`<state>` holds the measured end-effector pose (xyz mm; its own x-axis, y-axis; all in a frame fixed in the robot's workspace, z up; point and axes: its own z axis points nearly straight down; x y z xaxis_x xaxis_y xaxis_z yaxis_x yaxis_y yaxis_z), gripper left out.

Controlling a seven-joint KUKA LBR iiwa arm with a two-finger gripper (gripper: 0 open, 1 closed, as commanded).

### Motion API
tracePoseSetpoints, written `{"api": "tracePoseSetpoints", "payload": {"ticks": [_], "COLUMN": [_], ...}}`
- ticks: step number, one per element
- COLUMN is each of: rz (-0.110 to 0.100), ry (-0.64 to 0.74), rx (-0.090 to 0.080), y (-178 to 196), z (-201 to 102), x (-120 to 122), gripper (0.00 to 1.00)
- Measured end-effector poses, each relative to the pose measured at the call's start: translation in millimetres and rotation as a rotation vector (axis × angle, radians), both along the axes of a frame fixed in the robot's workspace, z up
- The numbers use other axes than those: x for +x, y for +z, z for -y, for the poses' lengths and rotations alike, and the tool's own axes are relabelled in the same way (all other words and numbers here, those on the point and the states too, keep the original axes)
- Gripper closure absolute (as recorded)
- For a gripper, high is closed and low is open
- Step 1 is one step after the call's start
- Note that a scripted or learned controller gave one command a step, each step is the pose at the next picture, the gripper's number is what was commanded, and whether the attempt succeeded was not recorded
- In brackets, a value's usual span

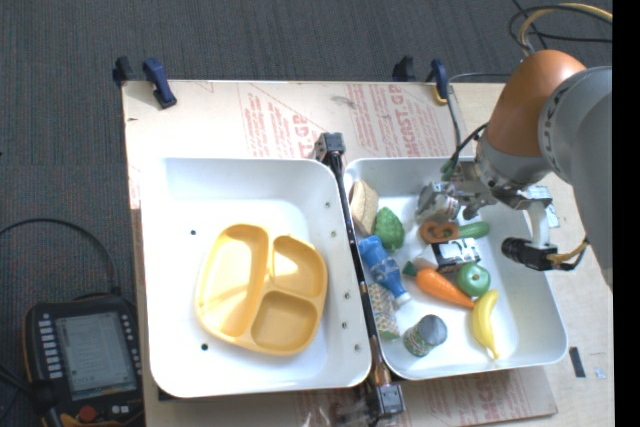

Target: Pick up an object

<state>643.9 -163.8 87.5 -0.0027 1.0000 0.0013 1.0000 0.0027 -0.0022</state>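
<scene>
The table [250, 120] carries two shallow white bins side by side; the left bin [175, 190] holds a yellow divided plate [262, 290], and the right bin [535, 325] holds the loose items from which one is to be picked. These lie crowded toward the bin's left wall and middle: a green leafy piece [389, 228], a blue bottle [383, 267], a carrot [444, 287], a green apple [474, 278], a banana [485, 322] and a grey can [428, 335]; several touch one another, which limits clean access between them. The arm [560, 125] reaches in from the right with its wrist angled down over the upper middle of the right bin, so the pincer [440, 205] hangs low just above a small orange-brown piece [438, 231] (its identity is unclear at this size). Whether the pincer is spread or pressed together cannot be told; nothing is visibly held. The placement suggests a descent onto the cluster; the banana, lying apart, appears the less obstructed target.
</scene>
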Motion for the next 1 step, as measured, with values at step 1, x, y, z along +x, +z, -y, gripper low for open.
{"api": "tracePoseSetpoints", "payload": {"ticks": [1], "rz": [-0.009], "ry": [0.002], "rx": [0.000], "y": [10.5], "z": [0.7], "x": [-1.1], "gripper": [1.00]}}
